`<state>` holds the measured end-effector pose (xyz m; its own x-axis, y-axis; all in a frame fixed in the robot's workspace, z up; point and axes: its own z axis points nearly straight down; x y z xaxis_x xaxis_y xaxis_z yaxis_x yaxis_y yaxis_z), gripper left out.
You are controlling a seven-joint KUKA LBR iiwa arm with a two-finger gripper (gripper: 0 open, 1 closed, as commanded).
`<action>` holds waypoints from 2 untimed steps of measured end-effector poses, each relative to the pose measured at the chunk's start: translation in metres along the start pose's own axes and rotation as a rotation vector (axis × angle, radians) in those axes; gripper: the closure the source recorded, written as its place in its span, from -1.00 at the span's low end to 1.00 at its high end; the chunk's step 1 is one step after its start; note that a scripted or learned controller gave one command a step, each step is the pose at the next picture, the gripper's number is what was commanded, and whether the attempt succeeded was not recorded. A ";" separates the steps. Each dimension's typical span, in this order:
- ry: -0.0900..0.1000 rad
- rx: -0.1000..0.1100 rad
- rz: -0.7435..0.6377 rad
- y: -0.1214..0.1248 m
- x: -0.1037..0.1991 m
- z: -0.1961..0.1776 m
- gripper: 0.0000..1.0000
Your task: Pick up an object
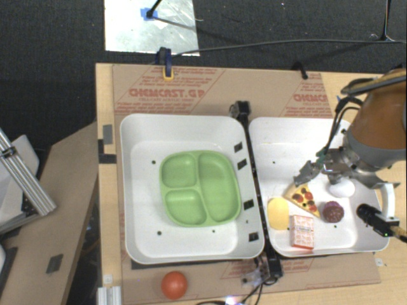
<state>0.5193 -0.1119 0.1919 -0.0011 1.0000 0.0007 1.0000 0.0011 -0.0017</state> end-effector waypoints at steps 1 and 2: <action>0.000 0.000 0.000 0.001 -0.005 0.043 -1.00; -0.001 -0.005 0.000 0.003 -0.005 0.030 1.00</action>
<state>0.5217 -0.1168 0.1619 -0.0012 1.0000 -0.0003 1.0000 0.0012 0.0034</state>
